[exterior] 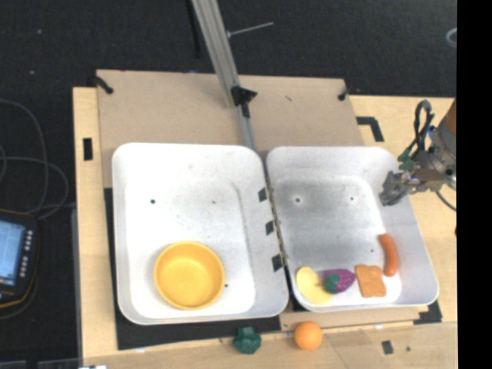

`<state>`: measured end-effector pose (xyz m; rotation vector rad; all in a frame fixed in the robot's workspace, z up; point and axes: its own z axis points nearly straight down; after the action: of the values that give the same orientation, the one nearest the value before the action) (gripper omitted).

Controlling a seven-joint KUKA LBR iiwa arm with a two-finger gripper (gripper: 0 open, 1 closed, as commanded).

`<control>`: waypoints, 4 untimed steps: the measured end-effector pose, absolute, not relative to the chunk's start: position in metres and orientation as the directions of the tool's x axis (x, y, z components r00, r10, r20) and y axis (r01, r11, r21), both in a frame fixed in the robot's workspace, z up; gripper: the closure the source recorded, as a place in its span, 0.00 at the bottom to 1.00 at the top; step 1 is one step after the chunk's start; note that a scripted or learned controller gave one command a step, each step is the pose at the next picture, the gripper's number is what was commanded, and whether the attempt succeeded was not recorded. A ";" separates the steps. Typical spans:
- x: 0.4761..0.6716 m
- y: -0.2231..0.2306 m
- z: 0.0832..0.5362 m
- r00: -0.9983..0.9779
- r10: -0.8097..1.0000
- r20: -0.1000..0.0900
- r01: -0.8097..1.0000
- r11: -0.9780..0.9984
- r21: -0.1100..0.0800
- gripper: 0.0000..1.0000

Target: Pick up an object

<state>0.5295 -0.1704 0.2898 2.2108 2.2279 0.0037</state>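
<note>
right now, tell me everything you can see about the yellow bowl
The yellow bowl is round, plain and smooth, plastic-looking, with a slightly darker orange-yellow rim. It sits upright, mouth up, nothing inside, near the front of the left white bin, resting on the bin floor. Nothing else touches it.

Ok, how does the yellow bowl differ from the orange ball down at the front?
The yellow bowl sits inside the left bin; the orange ball lies outside both bins on the bench's front edge. The bowl is much bigger than the ball. The bowl is open and hollow, mouth up; the ball is a closed sphere. The bowl is yellow, the ball orange. Both look round from above and lie far from the pincer.
</note>
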 end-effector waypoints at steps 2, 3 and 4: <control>0.578 -0.086 0.273 -0.006 1.000 -0.001 1.000 0.006 0.003 1.00; 0.601 -0.042 0.275 -0.006 1.000 0.000 1.000 0.006 0.003 1.00; 0.622 0.001 0.274 -0.006 1.000 0.000 1.000 0.006 0.003 1.00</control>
<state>0.6217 0.0015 0.2741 2.2134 2.2267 0.0031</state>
